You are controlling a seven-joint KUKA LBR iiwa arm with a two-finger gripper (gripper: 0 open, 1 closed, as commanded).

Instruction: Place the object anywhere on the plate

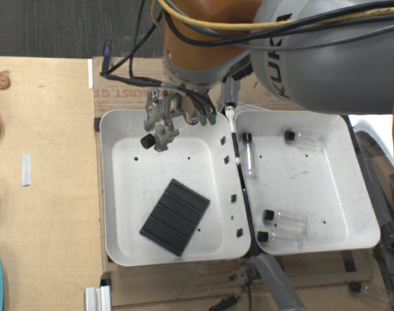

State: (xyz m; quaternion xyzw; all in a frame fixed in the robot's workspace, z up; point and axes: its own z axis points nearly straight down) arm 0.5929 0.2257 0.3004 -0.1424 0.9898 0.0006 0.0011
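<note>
clear vials (284,224): lower right of frame, two with black caps, near front of the right bin (352,193).
black plate (175,216): lower centre, ridged, lying flat and tilted in the left bin (113,193).
third vial (247,153): right bin's left edge; a fourth (299,137) toward its back.
gripper (159,133): upper centre, over back of left bin, well apart from the plate; can't tell the finger gap or whether it has anything.

The gripper (159,135) hangs over the left bin's (119,238) far side; a black ridged plate (175,216) lies just below it, apart.
</note>
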